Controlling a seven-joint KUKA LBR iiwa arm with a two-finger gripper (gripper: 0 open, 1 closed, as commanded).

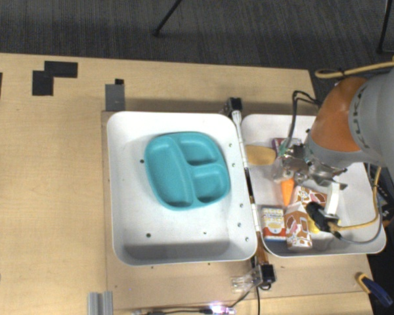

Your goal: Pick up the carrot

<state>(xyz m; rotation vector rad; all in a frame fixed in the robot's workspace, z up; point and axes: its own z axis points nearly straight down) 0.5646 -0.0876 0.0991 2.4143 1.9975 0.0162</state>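
Landmark: I take the right bin (374, 241) as my reference; it sits just beside the left bin (125, 241).
Carrot: I see the carrot (287, 191) lying inside the right bin, near its left wall, about midway along.
Gripper: the gripper (294, 170) is inside the right bin, directly over the carrot's upper end; I cannot tell how it is set.
Neighbours: small cartons (286, 223) lie in the right bin's lower left part, just below the carrot.
Left bin: I see a teal divided plate (186, 169) in it.
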